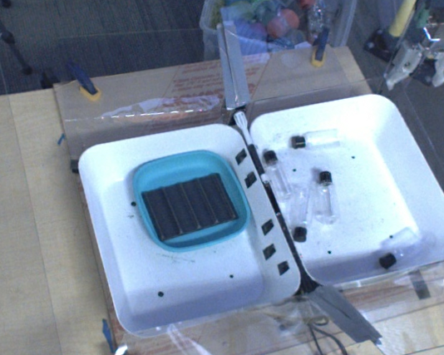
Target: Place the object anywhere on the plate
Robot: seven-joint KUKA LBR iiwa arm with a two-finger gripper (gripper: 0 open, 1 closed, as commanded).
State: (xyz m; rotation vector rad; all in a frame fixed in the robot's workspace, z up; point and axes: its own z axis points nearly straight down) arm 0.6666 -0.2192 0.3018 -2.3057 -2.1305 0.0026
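Several clear vials (324, 195) lie in the right bin (422, 156); jaws hang beyond its far-right corner, openness impossible to tell.

Bright, even overhead light, white bins (362, 258) slightly overexposed, picture soft and grainy.

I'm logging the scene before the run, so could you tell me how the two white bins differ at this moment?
The left bin holds a blue plate carrying a dark ribbed slab; the right bin has no plate. The right bin holds several small clear vials with black caps, scattered; the left bin has none. Both are shallow, white and set side by side.
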